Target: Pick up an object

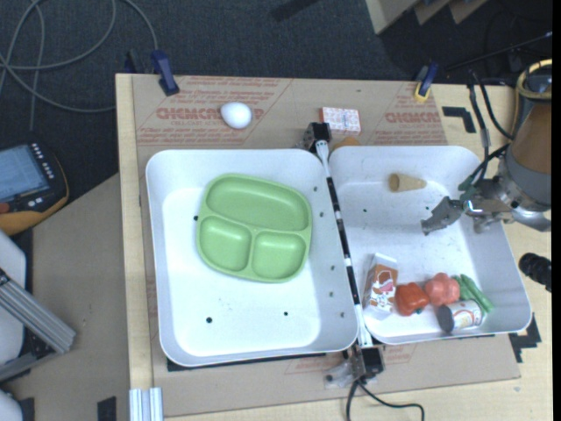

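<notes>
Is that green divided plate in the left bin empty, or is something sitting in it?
Empty. The green divided plate lies flat in the left bin, and all three of its compartments show bare green surface with nothing in them.

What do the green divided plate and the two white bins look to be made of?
The green divided plate looks like moulded plastic, matte: uniform pale green, soft rounded compartment walls, little glare. The left bin and right bin seem to be thin formed plastic, slightly glossy white, with rounded corners and curled rims, though coated metal cannot be ruled out.
</notes>
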Robot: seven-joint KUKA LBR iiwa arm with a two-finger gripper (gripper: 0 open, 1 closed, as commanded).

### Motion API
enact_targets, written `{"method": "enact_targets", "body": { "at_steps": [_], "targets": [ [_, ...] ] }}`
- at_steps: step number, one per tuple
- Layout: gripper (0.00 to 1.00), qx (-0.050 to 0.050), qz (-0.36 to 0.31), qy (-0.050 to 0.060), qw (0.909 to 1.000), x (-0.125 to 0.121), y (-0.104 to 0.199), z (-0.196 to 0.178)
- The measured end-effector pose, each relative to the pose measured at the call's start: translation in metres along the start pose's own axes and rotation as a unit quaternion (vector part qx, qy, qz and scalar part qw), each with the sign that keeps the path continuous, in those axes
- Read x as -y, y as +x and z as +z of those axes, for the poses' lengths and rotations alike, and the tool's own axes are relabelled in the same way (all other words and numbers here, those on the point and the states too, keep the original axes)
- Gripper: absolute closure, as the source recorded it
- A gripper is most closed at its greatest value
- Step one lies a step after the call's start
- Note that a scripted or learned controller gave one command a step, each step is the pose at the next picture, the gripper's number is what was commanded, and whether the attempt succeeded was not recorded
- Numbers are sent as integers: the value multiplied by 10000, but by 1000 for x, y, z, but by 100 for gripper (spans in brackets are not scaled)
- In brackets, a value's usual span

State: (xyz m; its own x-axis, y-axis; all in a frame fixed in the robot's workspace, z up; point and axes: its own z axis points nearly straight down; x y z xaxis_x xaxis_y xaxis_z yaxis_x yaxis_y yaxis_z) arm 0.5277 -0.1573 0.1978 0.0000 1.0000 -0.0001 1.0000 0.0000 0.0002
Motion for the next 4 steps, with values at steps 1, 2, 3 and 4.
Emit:
{"method": "enact_targets", "body": {
  "at_steps": [1, 2, 3, 4],
  "targets": [
    [0, -8, -6, 15, 10000, -35, 65, 70],
    [0, 2, -2, -40, 10000, 18, 65, 110],
    [0, 5, 3, -31, 10000, 47, 49, 108],
    [100, 4, 6, -37, 10000, 46, 49, 98]
  ]
}}
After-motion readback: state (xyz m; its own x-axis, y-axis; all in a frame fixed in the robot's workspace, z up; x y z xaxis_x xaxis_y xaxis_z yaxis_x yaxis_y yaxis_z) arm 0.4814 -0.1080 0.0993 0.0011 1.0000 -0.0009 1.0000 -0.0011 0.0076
